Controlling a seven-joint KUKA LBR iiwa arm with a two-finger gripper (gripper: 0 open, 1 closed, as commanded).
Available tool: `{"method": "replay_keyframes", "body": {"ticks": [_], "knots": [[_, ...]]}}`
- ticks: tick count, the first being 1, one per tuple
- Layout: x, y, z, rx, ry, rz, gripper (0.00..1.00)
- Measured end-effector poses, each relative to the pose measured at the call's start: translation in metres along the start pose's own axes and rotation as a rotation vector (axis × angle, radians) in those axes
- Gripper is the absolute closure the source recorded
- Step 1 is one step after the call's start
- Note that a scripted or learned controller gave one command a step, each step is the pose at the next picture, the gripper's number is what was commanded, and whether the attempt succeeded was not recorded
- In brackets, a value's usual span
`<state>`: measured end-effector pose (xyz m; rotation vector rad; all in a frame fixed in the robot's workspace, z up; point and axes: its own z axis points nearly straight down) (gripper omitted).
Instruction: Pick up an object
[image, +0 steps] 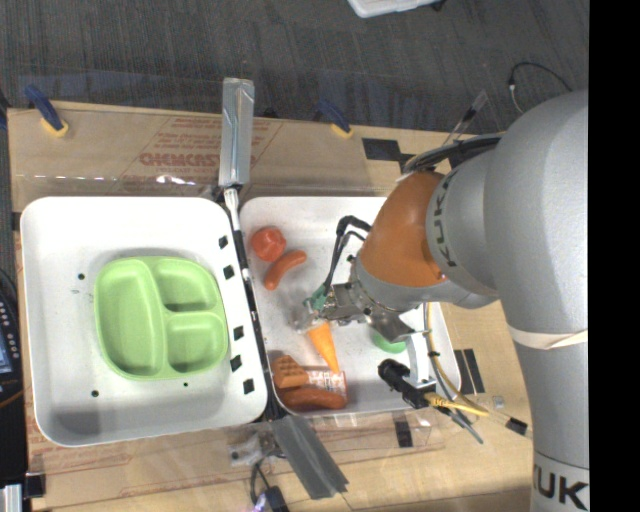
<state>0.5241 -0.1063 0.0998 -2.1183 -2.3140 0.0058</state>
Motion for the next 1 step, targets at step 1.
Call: {"method": "replay_keyframes", "body": {"ticks": [1], "knots": [[0.0303,0.0417,-0.1099,-0.008,0.000,-0.014,1.00]]}}
